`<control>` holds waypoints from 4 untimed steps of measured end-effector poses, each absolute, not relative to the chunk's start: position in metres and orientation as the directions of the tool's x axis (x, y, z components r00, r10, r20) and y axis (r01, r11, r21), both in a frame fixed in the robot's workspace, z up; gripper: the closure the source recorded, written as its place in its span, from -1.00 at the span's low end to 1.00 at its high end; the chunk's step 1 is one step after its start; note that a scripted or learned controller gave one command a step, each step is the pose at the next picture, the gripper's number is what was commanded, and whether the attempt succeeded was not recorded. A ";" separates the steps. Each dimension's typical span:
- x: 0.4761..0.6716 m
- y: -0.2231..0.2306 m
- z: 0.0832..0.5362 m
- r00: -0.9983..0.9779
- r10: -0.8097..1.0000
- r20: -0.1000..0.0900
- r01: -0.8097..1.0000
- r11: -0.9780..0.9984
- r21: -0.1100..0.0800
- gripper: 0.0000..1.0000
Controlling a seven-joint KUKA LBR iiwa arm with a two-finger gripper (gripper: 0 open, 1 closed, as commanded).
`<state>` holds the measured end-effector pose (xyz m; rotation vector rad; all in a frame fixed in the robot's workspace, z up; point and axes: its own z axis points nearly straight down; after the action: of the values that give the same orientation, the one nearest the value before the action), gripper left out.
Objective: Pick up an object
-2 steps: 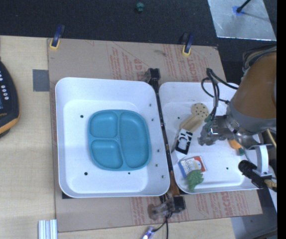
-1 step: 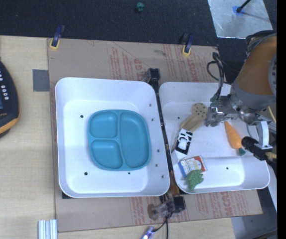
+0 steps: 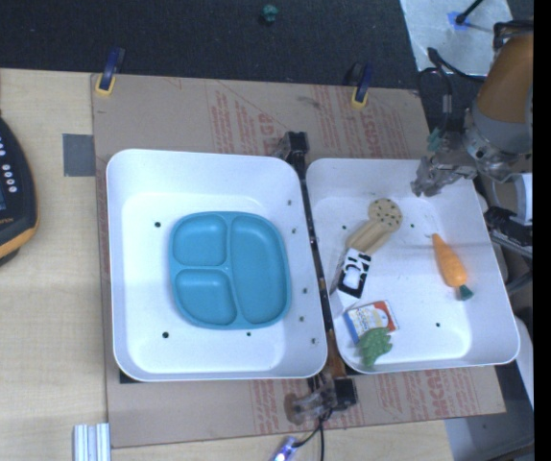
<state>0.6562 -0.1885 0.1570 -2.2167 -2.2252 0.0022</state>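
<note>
While the hand [image 3: 433, 176] hangs over the right bin's [image 3: 467, 349] far corner, grip unreadable, I judge it must next descend on the carrot [image 3: 449, 261].

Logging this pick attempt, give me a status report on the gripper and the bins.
Gripper over right bin far edge, holding nothing visible. Carrot, wooden spatula loose in bin. Blue plate in left bin.

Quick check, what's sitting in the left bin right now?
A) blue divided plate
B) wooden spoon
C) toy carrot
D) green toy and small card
A: the blue divided plate lies alone in the left bin; the carrot, wooden spoon, green toy and card all lie in the right bin.
</note>
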 end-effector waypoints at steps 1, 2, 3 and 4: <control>0.657 -0.188 0.168 -0.010 1.000 -0.001 1.000 0.010 -0.002 1.00; 0.657 -0.188 0.167 -0.011 1.000 -0.001 1.000 0.011 -0.003 -1.00; 0.656 -0.161 0.125 -0.005 1.000 0.000 1.000 0.005 -0.004 -1.00; 0.656 -0.150 0.091 -0.005 1.000 0.000 1.000 0.005 -0.005 -1.00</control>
<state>0.6557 -0.1503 0.0915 -2.2133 -2.2243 0.0054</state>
